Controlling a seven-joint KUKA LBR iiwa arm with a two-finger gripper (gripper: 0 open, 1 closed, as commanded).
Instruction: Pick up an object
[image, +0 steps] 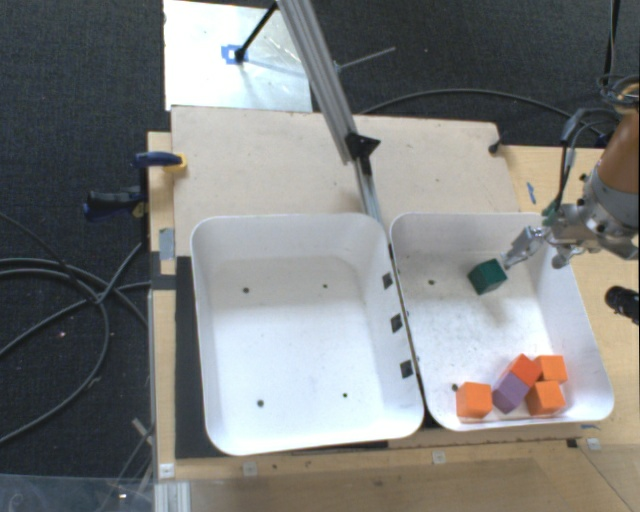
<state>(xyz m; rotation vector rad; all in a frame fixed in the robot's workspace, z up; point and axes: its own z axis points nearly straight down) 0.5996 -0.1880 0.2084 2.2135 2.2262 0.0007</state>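
A dark green block (487, 276) lies on the floor of the right bin (440, 300), in its upper middle. My gripper (533, 260) hangs at the bin's upper right, open, with its fingers spread and nothing between them. The left finger (518, 250) points down towards the green block's upper right corner; whether it touches the block I cannot tell. In the bin's near right corner sit several orange blocks (474, 400) and one purple block (511, 391), packed close together.
The left bin (290, 330) adjoins the right one along a shared rim with black clips (396, 323). A slanted metal pole (330, 85) crosses the board behind the bins. Cables and a blue clamp (160, 159) lie left of the bench.
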